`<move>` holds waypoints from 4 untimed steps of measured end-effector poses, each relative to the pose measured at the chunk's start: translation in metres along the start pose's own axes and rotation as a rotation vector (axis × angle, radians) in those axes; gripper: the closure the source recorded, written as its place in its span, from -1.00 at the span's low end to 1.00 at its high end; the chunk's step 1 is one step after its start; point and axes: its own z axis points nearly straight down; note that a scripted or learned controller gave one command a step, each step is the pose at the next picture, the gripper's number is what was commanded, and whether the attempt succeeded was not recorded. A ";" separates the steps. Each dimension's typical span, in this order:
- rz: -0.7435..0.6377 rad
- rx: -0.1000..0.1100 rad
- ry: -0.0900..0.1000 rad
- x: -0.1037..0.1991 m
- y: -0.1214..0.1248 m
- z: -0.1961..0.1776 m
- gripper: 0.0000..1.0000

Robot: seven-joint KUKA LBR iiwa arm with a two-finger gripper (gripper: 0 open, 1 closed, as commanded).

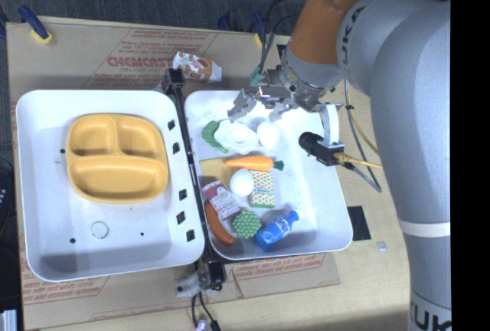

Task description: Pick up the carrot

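Observation:
The carrot (249, 163) is orange with a small green end on its right. It lies flat across the middle of the right bin (331, 203). My gripper (259, 106) hangs over the far part of that bin, up and slightly right of the carrot and apart from it. Its two fingers are spread open, and nothing is between them. Just below the fingertips lie white lumps (239, 138) and a green leaf piece (210, 132).
Crowding the carrot's near side are a white egg (242, 182), a checkered packet (262, 188), a red-and-white wrapper (224, 202), a sausage (217, 225), a green round piece (246, 224) and a blue bottle (276, 230). The left bin (46, 245) holds a yellow divided tray (117, 155). A small packet (195, 66) lies on the bench behind.

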 end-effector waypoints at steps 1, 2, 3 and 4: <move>-0.189 0.000 0.000 -0.018 -0.034 0.114 -1.00; -0.414 -0.001 0.000 -0.023 -0.095 0.114 -1.00; -0.418 -0.001 0.001 -0.023 -0.094 0.104 1.00; -0.147 -0.003 -0.001 0.017 -0.073 -0.059 1.00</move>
